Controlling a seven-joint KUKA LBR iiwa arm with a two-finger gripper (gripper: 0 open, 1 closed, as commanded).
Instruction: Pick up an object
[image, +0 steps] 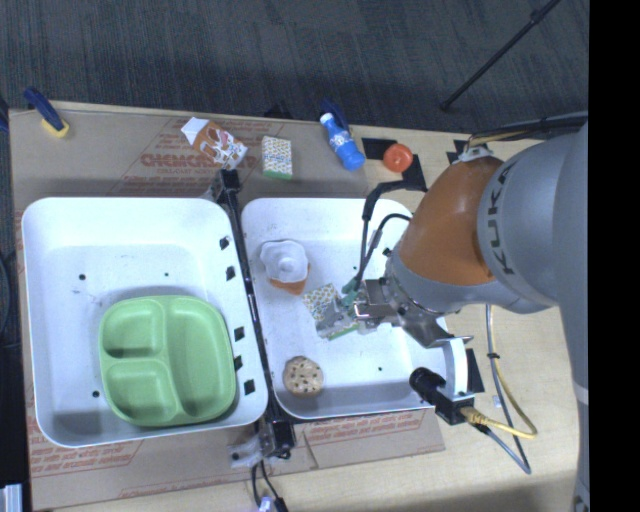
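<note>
At the near edge of the right bin (330, 405), a round cookie (302, 376) lies close against the front wall, with bare white floor to its right. Across the black divider, the left bin (45, 300) holds a green sectioned tray (168, 360) toward its near right corner; the far half of that bin's floor is open.

Further in, the gripper (352, 310) sits low over the middle of the right bin, the grey arm (520, 230) with its orange band (450, 235) reaching over the bin's right wall. A small patterned packet (322, 300) lies at the fingertips, touching or nearly so (the view is too blurred here to judge). I cannot tell how far the fingers are parted or whether they grip it.

Just beyond, a clear lidded cup with orange contents (284, 264) stands apart from the packet, with free floor up to the far wall.

On the bench behind the bins lie a snack wrapper (215, 145), a small green box (277, 157), a blue bottle (343, 143) and an orange ball (398, 156).
</note>
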